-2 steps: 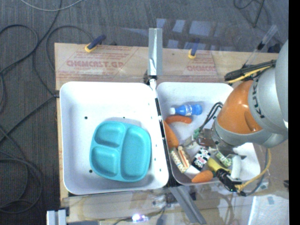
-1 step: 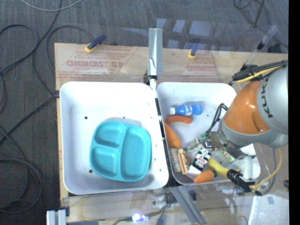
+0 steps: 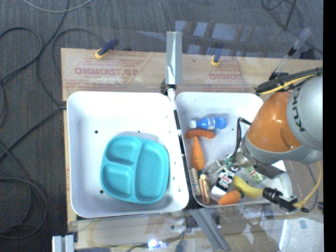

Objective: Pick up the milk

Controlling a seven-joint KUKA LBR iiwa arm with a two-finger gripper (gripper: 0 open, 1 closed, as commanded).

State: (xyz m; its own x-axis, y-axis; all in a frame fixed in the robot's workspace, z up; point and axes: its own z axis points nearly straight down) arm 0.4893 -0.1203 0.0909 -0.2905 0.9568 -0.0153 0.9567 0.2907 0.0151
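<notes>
A pale wooden desk (image 3: 131, 70) with faint red lettering is standing on dark grey carpet (image 3: 31, 46), where several thin black cables (image 3: 10, 156) are trailing; two yellow-handled clamps (image 3: 105, 49) are gripping its far edge. Two shallow white plastic bins are sitting side by side on it. The left bin (image 3: 84, 119) is holding one turquoise three-compartment plate (image 3: 136, 167). The right bin (image 3: 220, 101) is holding a clutter of toy food: one blue and white bottle (image 3: 209, 123) lying on its side near the far wall, one brown sausage (image 3: 200, 134) just beside it, two orange carrots, one long (image 3: 197, 152) and one stubby (image 3: 229, 197), one yellow banana (image 3: 247, 187), and one small black, white and red milk carton (image 3: 224, 180) lying near the front, between the carrots and touching the banana. The grey arm with its orange band (image 3: 270, 127) is reaching over the right side of this bin and covering part of it. The end effector (image 3: 233, 163) is hanging just above and beside the milk carton, but how far it is open cannot be told, and nothing is visibly held.
</notes>
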